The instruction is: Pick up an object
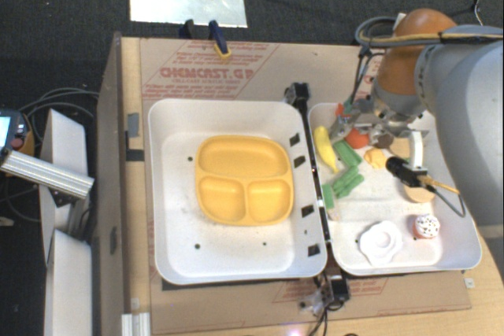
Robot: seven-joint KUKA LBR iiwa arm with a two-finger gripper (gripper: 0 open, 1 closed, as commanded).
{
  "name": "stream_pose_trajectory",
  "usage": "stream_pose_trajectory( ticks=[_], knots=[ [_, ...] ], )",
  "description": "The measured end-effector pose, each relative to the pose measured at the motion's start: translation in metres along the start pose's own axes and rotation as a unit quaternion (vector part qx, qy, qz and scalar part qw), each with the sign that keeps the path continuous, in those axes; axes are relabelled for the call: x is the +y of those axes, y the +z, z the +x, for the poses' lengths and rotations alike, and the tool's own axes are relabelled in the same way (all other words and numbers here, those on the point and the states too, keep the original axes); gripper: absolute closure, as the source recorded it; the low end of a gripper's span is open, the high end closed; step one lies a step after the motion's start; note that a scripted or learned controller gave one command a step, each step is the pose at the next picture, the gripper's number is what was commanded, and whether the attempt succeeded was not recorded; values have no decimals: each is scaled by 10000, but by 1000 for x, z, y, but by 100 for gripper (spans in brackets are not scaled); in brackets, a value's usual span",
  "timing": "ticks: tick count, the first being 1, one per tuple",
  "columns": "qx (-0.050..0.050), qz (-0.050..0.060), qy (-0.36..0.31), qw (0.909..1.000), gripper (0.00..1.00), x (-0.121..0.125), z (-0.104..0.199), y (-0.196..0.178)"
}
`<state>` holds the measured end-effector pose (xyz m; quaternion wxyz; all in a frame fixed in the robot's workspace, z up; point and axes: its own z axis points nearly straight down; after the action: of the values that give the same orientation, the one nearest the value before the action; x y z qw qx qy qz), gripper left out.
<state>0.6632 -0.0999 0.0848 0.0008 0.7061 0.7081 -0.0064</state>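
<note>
So in this shot the arm (465, 106) was the biggest thing by far, reaching in from the right and covering the far right corner of the right bin (458, 246). The left bin (170, 201) just had the yellow divided plate (242, 179) sitting in the middle, nothing you'd want to grab there.

All the clutter was in the right bin. The gripper (368, 128) sat low over the far left part of it, and honestly you couldn't tell from that angle whether it was spread or pinched on anything. The wrist hardware hid that.

My guess is you were going for the red piece (357, 140), since it was right under the gripper. It looked small, rounded and smooth, partly hidden. It was packed in tight too, with the yellow banana (324, 147) just to its left and a green block (346, 153) touching it on the near side.

If I were you, I'd have come straight down and centred on it, because going off to either side would've nudged the banana or the green block instead. Something round and slick like that probably squirts out if you catch it off-centre.

The white egg (381, 240) and the little speckled ball (426, 227) at the near side sat well apart from the pile and looked like easier picks.
</note>
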Motion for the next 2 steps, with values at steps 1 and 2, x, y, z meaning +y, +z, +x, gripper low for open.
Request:
stream_pose_trajectory(
  ticks=[1, 2],
  knots=[
    [47, -50, -19, 10000, 100, 2, 7, -11],
    [56, -85, -33, 9999, 100, 7, 70, -106]
  ],
)
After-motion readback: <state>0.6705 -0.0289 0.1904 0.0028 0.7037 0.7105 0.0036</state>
